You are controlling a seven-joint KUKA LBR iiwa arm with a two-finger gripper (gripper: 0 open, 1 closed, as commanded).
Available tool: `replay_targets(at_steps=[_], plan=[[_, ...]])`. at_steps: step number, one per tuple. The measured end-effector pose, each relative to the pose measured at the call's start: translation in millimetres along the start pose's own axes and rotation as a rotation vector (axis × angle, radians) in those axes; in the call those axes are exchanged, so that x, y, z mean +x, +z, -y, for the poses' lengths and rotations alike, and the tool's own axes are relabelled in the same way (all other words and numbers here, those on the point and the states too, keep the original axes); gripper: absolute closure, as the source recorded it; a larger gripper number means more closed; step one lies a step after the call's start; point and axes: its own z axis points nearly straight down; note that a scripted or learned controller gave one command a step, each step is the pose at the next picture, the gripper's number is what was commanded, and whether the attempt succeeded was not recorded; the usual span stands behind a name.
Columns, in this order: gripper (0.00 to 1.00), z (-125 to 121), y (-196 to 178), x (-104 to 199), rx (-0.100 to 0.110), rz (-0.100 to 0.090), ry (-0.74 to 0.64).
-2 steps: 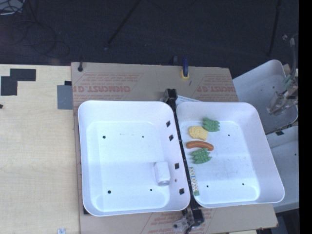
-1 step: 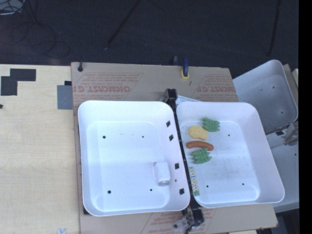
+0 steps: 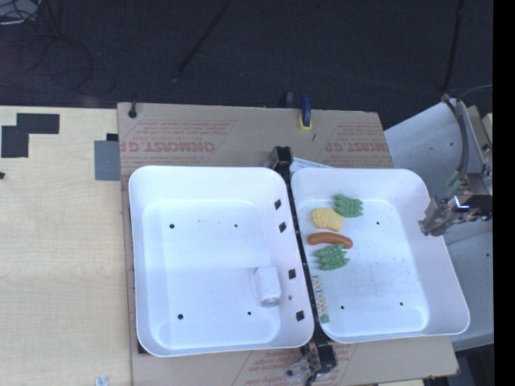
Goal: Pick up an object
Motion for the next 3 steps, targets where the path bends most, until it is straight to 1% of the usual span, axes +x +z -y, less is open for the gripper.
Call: replay_targets(at_steps=[1, 2, 3], plan=[[1.0, -1.7, 128.4, -81.9, -0.003, 0.0, -0.002], [1.0, -78.7, 22.8, -80.9, -0.006, 0.003, -0.004], [1.0, -0.7, -49.7, -81.5, 0.007, -0.001, 0.0]])
